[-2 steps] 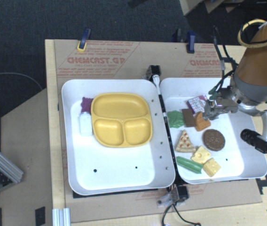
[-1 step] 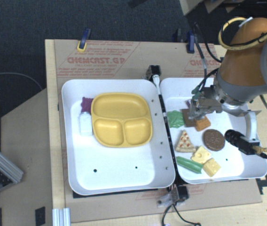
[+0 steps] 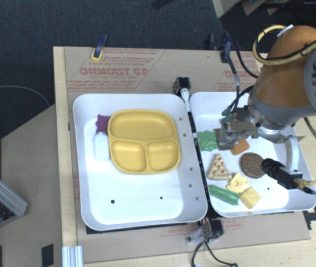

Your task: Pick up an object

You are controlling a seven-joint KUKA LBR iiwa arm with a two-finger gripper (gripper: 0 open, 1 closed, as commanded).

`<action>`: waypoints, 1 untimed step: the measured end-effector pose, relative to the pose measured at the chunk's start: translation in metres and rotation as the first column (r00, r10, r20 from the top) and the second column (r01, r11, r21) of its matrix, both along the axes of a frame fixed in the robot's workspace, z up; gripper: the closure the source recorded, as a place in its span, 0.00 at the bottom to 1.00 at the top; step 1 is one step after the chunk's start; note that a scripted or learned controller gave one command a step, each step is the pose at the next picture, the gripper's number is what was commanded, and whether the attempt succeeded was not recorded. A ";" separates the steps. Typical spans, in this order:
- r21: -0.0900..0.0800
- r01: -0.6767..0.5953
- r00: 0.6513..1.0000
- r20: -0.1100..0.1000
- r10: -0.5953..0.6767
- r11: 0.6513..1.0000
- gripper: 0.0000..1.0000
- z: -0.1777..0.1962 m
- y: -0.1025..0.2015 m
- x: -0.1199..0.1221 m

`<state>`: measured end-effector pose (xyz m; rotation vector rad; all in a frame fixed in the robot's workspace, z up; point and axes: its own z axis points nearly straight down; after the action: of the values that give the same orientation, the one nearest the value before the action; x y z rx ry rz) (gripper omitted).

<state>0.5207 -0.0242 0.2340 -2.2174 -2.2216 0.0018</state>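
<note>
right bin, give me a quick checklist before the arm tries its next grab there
1. Tool over the right bin: ok, it hangs above the bin's upper middle.
2. A target close by: ok, the small orange piece and the green leafy piece lie right beside the tool.
3. Tool open or shut: cannot tell, the wrist covers it.
4. Anything already held: cannot tell from this angle.
5. Crowding: not ok, the pizza slice, brown disc, cheese pieces and green bean sit close together.
6. Left bin with the yellow tray: ok, away from the arm.
</note>
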 end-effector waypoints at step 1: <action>0.000 0.001 1.000 -0.001 -0.001 1.000 1.00 -0.016 0.003 0.007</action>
<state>0.5274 -0.0207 0.2175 -2.2186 -2.2195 0.0038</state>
